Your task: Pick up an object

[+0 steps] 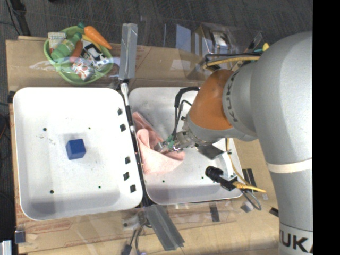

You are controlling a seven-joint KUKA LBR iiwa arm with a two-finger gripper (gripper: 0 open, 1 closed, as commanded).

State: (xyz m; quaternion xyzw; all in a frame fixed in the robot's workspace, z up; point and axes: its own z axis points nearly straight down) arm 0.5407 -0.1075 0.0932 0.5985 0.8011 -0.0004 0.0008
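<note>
Down in the right bin [159, 193], the gripper [171, 144] sat low on the pink cloth [154, 152], which lay against the bin's left wall, long axis running from near edge to far. Whether it was closed on the fabric I could not tell (the wrist hid it). Lifting straight and slowly would probably serve best. Farther left, the blue cube [76, 148] lay in the left bin [32, 158].

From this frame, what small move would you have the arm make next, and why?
Probably a short straight lift to test the grasp. The gripper sits low in the right bin, right at the pink cloth, but the view does not settle whether cloth lies between its fingers. The blue cube lies apart in the left bin.
</note>
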